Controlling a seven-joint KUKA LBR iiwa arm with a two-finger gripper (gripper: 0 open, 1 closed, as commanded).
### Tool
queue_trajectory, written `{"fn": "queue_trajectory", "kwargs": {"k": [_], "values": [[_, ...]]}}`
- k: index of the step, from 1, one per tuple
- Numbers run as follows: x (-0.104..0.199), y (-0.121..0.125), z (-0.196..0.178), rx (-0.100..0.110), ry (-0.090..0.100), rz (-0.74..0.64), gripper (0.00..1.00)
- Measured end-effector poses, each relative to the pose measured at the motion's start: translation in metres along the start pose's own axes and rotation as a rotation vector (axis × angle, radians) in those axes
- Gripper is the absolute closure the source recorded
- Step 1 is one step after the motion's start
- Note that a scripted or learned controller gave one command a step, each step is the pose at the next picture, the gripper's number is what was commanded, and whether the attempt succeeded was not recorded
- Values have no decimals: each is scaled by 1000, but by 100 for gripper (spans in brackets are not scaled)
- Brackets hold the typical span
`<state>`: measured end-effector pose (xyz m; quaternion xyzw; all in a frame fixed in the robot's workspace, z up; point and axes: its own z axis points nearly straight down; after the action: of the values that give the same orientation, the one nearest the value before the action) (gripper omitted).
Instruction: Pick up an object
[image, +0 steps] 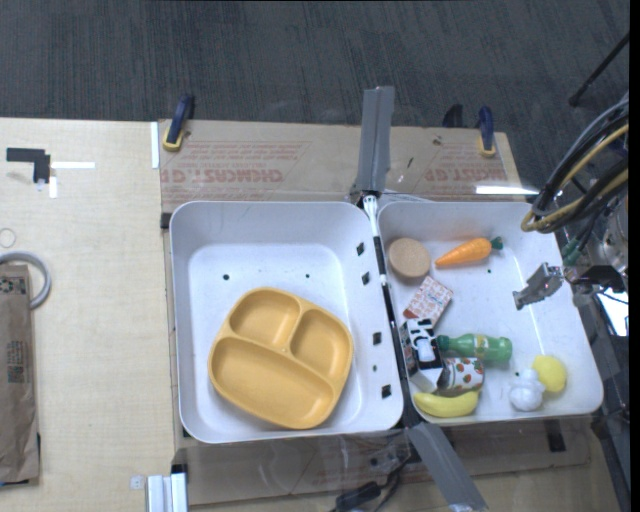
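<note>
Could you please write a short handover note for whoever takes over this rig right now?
Hand: at the right bin's right wall, above the floor, nothing visibly in it.
Right bin: carrot, wooden disc, green bottle, banana, lemon and a few smaller items.
Left bin: yellow divided plate.
Done: nothing picked yet.
Left: choose an object, descend, grasp, lift.

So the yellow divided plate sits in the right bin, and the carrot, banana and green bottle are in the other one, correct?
Not quite. The camera view shows the yellow divided plate in the left bin. The carrot, banana and green bottle are in the other one, the right bin.
</note>
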<state>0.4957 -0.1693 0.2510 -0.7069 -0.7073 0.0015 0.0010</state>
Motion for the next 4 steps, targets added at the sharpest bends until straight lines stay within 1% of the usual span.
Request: {"fn": "queue_trajectory", "kwargs": {"k": [1, 2, 3, 4], "values": [[71, 62, 96, -1, -1, -155, 0], [72, 106, 154, -11, -2, -285, 0], [70, 108, 143, -17, -5, -280, 100], [99, 46, 60, -3, -1, -514, 100]]}}
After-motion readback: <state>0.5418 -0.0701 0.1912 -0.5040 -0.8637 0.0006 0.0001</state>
